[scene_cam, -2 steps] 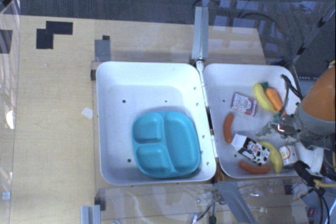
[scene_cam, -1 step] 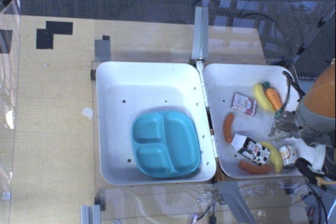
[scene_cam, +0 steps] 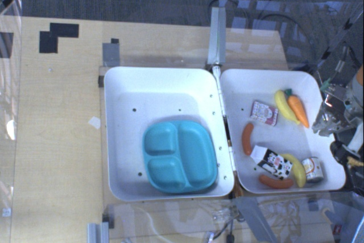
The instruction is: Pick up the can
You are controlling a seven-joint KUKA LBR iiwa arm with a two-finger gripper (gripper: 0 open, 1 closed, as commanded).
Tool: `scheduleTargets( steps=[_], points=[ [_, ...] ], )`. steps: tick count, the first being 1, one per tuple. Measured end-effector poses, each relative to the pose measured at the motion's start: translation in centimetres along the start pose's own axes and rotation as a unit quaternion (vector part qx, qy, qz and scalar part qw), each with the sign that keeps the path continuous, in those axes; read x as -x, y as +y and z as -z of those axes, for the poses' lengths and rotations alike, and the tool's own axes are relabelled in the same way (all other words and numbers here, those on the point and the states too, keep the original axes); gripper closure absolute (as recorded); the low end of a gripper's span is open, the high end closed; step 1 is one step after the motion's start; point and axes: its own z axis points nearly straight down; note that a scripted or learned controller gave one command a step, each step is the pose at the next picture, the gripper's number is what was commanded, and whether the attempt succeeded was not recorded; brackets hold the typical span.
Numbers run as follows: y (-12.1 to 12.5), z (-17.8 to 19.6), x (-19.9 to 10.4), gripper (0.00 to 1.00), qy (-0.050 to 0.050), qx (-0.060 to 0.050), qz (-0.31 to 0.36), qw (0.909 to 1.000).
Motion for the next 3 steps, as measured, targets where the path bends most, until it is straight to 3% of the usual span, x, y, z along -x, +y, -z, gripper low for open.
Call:
scheduleTargets(
  steps=[1, 2, 3],
  points=[
    [0.0, 0.0, 0.0, 0.00, 0.000, 0.000, 0.000, 1.0000],
    [-1.3, -10.7, 0.2, 0.00, 0.002, 0.005, -0.088, 0.9961],
    [-2.7, -5.9, -1.4, 0.00, 0.000, -0.002, -0.174, 0.9847]
  ],
)
